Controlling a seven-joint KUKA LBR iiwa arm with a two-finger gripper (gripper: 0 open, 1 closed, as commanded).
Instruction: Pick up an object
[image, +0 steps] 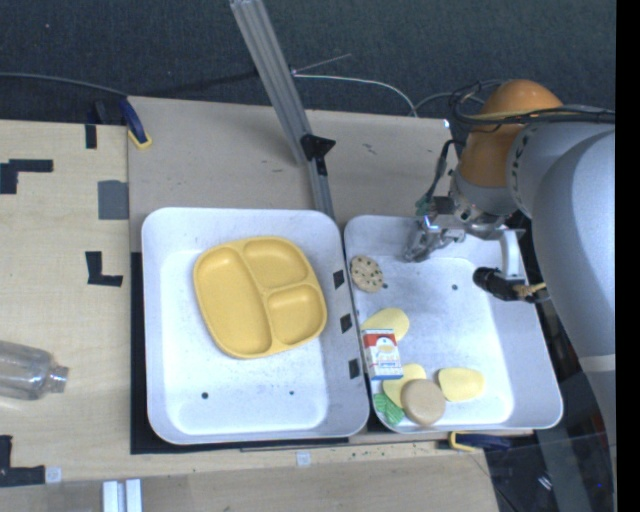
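My gripper (419, 245) hangs over the far part of the right bin (500, 330), pointing down, with nothing visible between its tips. A round cookie (366, 272) lies just left of it near the bin's left wall. Further toward the front lie a yellow piece (389, 322), a small red and white carton (382, 353), another yellow piece (461, 383) and a tan round disc (423, 401).
The left bin (175, 390) holds a yellow divided plate (260, 295). A slanted metal pole (285, 95) crosses the back between the bins. A clear plastic bottle (28, 371) lies on the bench at the far left.
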